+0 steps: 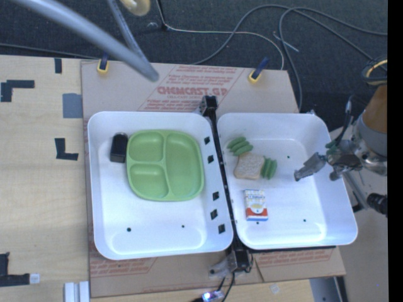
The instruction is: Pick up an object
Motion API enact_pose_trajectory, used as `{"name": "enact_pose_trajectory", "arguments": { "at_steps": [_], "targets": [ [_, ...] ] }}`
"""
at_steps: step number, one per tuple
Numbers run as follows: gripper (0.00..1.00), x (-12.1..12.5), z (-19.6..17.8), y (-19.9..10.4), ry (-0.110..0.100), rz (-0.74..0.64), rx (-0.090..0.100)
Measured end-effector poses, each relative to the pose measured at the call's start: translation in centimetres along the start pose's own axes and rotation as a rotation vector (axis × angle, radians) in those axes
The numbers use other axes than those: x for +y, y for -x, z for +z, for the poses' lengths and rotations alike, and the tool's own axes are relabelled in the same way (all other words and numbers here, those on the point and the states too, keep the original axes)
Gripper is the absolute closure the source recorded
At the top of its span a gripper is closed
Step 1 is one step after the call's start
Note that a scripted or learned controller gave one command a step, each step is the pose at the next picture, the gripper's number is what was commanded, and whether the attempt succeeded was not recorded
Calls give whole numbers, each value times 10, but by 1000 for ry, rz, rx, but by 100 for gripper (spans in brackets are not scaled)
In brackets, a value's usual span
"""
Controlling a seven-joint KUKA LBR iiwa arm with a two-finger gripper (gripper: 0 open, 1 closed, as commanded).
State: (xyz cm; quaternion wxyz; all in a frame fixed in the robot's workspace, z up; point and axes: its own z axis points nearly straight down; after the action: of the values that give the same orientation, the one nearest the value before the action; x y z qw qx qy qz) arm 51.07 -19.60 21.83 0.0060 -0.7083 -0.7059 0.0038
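The near rim of the left bin [157,249] lies closest to the camera, a shallow white tray resting on a brown cardboard sheet [189,83] printed with red lettering. Against this bin's left wall sits a small black block [118,148], touching or just beside the edge of a green divided plate [166,165]. The plate has three compartments, lies flat in the upper middle of the bin, and holds nothing that can be seen.

A black divider strip [217,181] runs between the two bins, which stand side by side and touch along it.

In the right bin [296,238], close to its left wall, a ridged green piece [239,146] lies at the top. Just below it rests a tan slice of toy bread [249,166], with a second green piece [269,168] touching its right edge. Nearer the camera, apart from the bread, lies a small white carton [256,205] with red and blue print.

Further right, the gripper [306,169] reaches in over the bin's right side, hanging above bare white floor and well apart from the bread and the carton. Nothing is seen between its tips; whether the claw is spread or pressed together cannot be told at this angle. Behind it the grey arm [365,150] leads off to the right, its orange band [380,109] at the frame's edge.
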Motion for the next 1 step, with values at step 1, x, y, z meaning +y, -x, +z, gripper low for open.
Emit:
{"name": "enact_pose_trajectory", "arguments": {
  "at_steps": [1],
  "targets": [
    [0, 3, -7, -1, 12, -4, -3]
  ]
}}
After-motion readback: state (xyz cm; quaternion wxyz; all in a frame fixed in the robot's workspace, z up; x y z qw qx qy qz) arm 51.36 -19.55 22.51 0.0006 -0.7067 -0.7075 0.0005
